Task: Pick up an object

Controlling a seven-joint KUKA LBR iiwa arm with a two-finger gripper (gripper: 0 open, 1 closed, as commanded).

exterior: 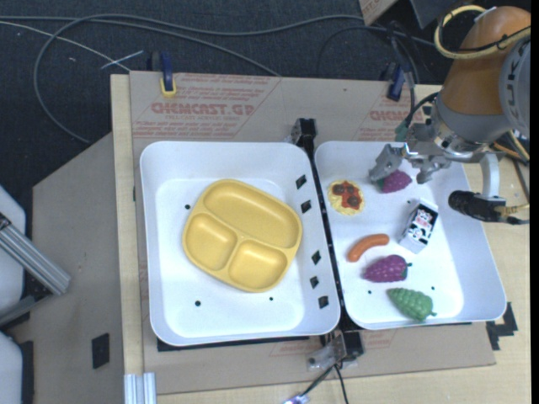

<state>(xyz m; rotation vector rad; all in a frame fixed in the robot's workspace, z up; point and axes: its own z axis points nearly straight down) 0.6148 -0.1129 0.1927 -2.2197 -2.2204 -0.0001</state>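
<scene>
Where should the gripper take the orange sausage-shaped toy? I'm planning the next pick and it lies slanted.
Probably grip the orange sausage-shaped toy at its middle, from straight above, with the fingers closing across its narrow width. It lies flat and slanted on the right white bin, apart from the purple grape bunch below it.

A cardboard-covered bench (126, 251) bears two white bins (160, 225) (480, 259) side by side

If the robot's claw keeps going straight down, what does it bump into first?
Probably the purple grapes right under the gripper, at the back of the right bin. Depth is hard to judge from above.
</scene>
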